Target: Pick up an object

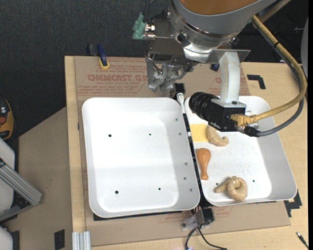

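Looking down on the table point(122, 73), here's the picture: two white bins side by side on a brown board. The left bin point(137, 156) shows bare white floor with a few small dark dots. The right bin point(264, 161) carries the goods. There's a yellow flat piece point(198, 132) up near the dividing edge, a pale curled piece point(218, 138) just beside it, an orange drumstick-shaped toy point(203, 162) lying along the left wall of that bin, and a tan knotted pastry-like toy point(234, 188) down near the front edge, well apart from the rest.

The arm point(215, 14) comes in high from the top right, orange band and grey body looming large. A black cylinder-shaped unit point(215, 111) hangs from a white bracket over the back of the right bin, with a yellow cable point(288, 105) looping off to the right. The gripper point(166, 78) sits beyond the far rim of the left bin, over the board, metal parts bunched together. Whether the fingers are spread or pressed together, I cannot tell; the metalwork there is too cluttered. Every toy lies on the bin floor.
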Controlling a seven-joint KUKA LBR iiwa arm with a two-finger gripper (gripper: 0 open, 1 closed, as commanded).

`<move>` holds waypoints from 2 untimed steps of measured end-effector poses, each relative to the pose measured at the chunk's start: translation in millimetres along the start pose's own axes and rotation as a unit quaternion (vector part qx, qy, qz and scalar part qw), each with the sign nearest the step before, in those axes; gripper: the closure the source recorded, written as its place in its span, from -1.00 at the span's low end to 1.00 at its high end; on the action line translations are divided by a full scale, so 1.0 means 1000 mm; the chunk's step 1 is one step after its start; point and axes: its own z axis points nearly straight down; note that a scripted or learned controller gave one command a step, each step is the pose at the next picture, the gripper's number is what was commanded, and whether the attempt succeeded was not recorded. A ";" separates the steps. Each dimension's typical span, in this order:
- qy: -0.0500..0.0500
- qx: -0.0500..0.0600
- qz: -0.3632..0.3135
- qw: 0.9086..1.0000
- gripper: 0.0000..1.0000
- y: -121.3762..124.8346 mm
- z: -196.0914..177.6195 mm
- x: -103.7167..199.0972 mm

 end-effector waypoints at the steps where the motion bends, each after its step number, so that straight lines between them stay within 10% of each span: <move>1: -0.008 0.016 0.002 1.000 1.00 -0.004 0.144 -0.001; 2: 0.000 0.001 0.000 1.000 1.00 0.000 0.011 0.000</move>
